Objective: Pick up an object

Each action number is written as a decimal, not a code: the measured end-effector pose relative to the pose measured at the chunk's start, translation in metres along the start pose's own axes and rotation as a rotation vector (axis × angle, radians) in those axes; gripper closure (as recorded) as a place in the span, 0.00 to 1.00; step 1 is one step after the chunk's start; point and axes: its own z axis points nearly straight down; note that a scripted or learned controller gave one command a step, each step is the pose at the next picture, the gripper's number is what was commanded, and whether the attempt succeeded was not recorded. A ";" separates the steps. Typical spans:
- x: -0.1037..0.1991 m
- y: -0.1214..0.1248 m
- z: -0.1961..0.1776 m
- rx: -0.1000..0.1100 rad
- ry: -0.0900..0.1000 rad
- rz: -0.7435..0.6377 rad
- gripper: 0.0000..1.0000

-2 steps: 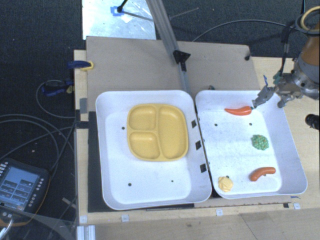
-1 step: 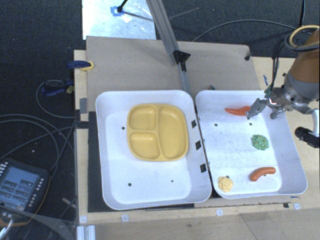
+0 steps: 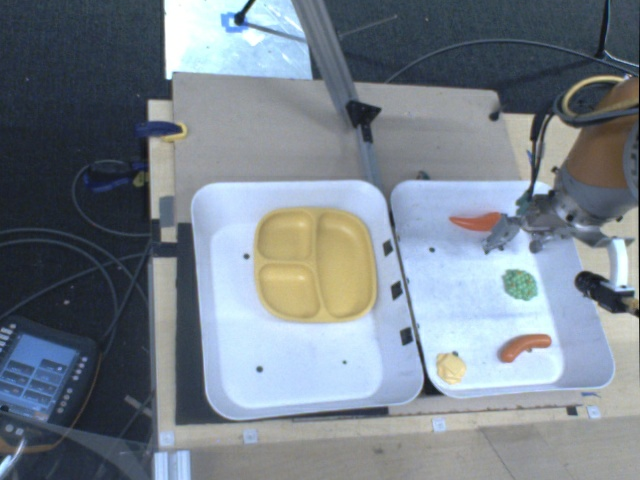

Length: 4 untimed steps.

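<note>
In the right bin (image 3: 590,368) lie an orange-red chili-shaped piece (image 3: 473,221) at the far side, a green clump (image 3: 519,284) in the middle, an orange sausage (image 3: 525,347) near the front and a pale yellow lump (image 3: 451,368) at the front left corner. My gripper (image 3: 518,239) hangs over the far part of this bin, just right of the chili piece and above the green clump. It is open, and nothing sits between its fingers.
The left bin (image 3: 225,348) holds a yellow three-compartment plate (image 3: 315,264). A grey pole (image 3: 335,63) slants over the bench behind the bins. Cables and a pendant (image 3: 35,363) lie on the floor to the left.
</note>
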 end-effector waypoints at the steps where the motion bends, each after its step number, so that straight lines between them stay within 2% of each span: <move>1: 0.000 0.002 -0.014 -0.007 -0.001 0.000 1.00; 3: -0.007 0.008 -0.144 -0.013 -0.003 -0.005 1.00; 4: -0.007 0.009 -0.155 -0.007 -0.002 -0.007 1.00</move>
